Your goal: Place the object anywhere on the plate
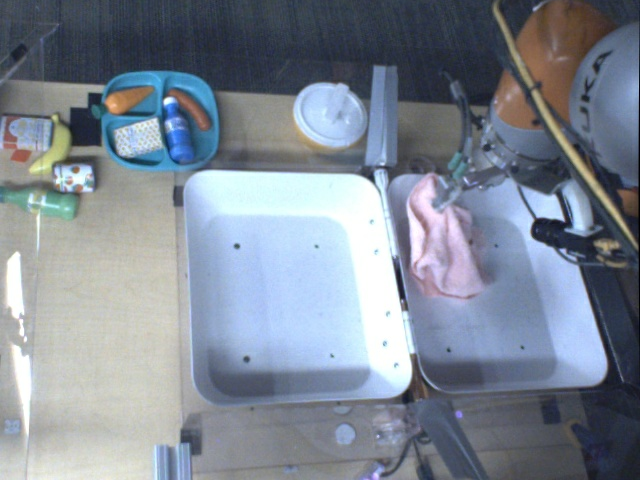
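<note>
A pink cloth (445, 248) lies crumpled in the right bin (540, 338), against its left wall. Its upper corner rises to my gripper (449, 192), which reaches in from the upper right and is shut on that corner. The rest of the cloth trails down onto the bin floor. The plate (205, 118) is a blue divided dish on the bench at the far left, beyond the left bin; it holds toy food, including a carrot and a blue bottle.
The left bin (285, 288) sits between the cloth and the plate. A white round lid (331, 115) stands behind the bins. A toy banana (52, 146), a can and a green bottle lie on the bench at the far left.
</note>
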### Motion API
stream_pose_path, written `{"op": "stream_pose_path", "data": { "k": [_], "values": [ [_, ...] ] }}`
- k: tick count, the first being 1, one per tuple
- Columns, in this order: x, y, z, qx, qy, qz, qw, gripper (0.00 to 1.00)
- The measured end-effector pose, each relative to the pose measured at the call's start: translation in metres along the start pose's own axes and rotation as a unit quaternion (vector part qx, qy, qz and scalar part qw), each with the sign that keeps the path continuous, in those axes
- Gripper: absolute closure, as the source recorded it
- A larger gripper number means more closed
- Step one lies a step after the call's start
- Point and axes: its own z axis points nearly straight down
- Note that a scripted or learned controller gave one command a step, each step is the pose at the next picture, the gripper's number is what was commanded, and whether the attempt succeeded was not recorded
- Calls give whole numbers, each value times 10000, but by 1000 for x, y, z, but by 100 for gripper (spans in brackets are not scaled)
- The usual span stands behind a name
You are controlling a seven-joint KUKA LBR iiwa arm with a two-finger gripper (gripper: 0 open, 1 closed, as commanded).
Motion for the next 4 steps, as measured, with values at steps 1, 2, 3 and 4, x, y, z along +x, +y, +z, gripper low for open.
{"op": "stream_pose_path", "data": {
  "k": [1, 2, 3, 4],
  "values": [
    [53, 12, -11, 0, 4, -1999, 9798, 100],
    [102, 28, -18, -8, 3, -3908, 9205, 100],
    [145, 41, -10, -16, 0, -5557, 8314, 100],
    [204, 42, -7, -8, 9, -5563, 8310, 100]
  ]
}}
